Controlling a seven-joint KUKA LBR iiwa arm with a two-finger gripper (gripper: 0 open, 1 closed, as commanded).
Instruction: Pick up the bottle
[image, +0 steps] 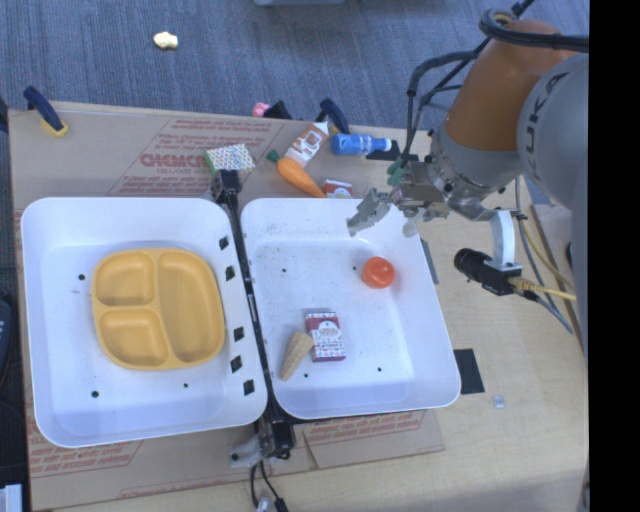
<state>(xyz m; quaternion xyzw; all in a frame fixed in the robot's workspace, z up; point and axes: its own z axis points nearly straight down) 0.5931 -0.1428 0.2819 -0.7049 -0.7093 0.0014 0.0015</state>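
A blue bottle (357, 145) lies on its side on the cardboard behind the right bin (430, 340). A white bottle with an orange label (307, 144) lies just left of it. My gripper (385, 222) hangs over the right bin's far edge, in front of and slightly right of the blue bottle. Its fingers (361, 217) are spread apart and hold nothing.
In the right bin are an orange-red round piece (378, 272), a small red box (325, 335) and a cone (295, 353). The left bin (50, 380) holds a yellow divided plate (158, 305). A toy carrot (298, 177) and a green packet (230, 158) lie behind the bins.
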